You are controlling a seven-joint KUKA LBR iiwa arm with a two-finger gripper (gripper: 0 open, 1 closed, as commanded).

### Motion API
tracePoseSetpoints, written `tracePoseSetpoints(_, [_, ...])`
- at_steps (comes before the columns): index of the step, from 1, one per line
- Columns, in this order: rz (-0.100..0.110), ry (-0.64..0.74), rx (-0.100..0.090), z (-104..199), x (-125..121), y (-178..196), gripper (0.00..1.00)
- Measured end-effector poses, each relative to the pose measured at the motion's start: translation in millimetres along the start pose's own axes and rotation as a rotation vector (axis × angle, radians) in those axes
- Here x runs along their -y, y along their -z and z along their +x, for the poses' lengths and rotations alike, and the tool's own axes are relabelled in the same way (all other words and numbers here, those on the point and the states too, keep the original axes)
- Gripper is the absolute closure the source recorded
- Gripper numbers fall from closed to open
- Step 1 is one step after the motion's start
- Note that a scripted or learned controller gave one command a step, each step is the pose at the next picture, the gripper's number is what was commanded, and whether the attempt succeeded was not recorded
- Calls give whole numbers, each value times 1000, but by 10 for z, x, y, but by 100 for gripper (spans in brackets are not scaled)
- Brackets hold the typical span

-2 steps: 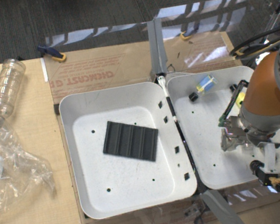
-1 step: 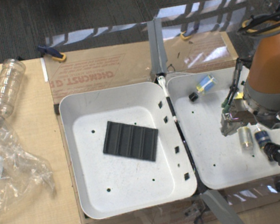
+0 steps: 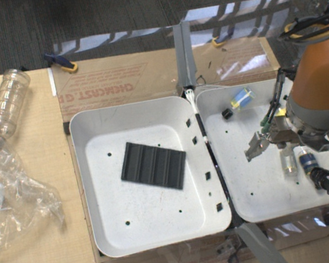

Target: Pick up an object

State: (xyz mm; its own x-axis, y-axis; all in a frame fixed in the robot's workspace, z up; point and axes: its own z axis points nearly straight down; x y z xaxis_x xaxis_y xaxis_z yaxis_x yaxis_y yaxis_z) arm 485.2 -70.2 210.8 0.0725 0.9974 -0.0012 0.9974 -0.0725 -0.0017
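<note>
Gripper (image 3: pixel 257 148) seen low over right bin (image 3: pixel 252 200), near its middle; finger state could not be told. Nearest candidate judged the small blue-and-yellow object (image 3: pixel 240 98), up and slightly left of gripper, near bin's far wall, long axis slanted. Clear bottle-like item (image 3: pixel 290 162) lay just right, under the wrist. Black ribbed panel (image 3: pixel 153 165) well apart in left bin (image 3: pixel 107 232). Open floor left of gripper.

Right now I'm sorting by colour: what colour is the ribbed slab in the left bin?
Dark grey, nearly black, in the camera view.
</note>
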Motion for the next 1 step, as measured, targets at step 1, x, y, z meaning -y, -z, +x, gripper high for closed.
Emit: tracePoseSetpoints(1, [4,89,0,475,-65,-209,0])
